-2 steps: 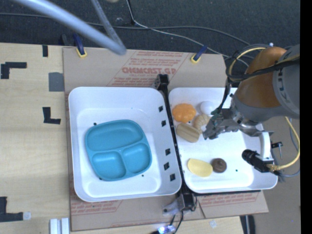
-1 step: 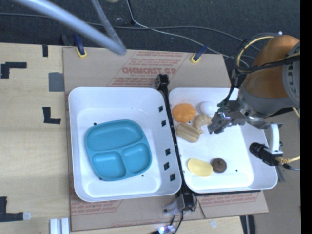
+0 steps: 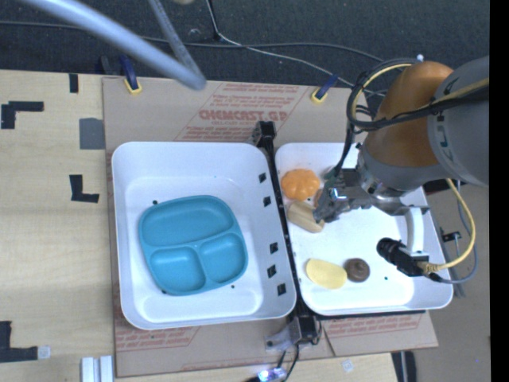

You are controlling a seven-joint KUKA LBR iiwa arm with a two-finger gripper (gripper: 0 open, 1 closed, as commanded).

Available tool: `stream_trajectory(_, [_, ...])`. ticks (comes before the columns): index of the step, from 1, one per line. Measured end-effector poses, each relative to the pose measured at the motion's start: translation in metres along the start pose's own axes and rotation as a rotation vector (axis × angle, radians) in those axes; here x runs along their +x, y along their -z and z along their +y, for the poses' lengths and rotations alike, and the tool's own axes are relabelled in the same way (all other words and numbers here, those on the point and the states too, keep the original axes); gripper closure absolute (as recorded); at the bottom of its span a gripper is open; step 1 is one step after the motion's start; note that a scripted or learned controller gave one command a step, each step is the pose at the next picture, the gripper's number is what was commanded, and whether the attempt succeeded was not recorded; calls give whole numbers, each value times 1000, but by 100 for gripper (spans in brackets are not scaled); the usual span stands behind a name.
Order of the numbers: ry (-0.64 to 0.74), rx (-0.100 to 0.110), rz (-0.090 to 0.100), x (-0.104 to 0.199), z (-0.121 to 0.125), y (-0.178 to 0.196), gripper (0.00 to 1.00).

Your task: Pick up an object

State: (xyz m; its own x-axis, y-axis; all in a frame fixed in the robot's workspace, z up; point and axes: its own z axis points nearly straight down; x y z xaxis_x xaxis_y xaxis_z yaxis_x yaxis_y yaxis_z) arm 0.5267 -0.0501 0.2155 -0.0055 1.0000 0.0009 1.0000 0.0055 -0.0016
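The right bin [image 3: 413, 297] holds an orange round object [image 3: 300, 184], a tan block [image 3: 305, 217], a pale yellow oval piece [image 3: 326, 273] and a small brown round piece [image 3: 357, 270]. My gripper [image 3: 330, 204] hangs low over the bin's upper left part, just right of the tan block and below the orange object. The arm's wrist covers much of the bin's upper right.
The left bin [image 3: 127, 173] holds a blue divided tray [image 3: 192, 243]. A black divider [image 3: 274, 213] runs between the bins. Cables loop around the arm at the right. A grey pole [image 3: 103, 26] crosses the top left.
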Motion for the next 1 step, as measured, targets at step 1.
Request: stream_trajectory(1, [2, 1, 1, 58, -14, 9, 100])
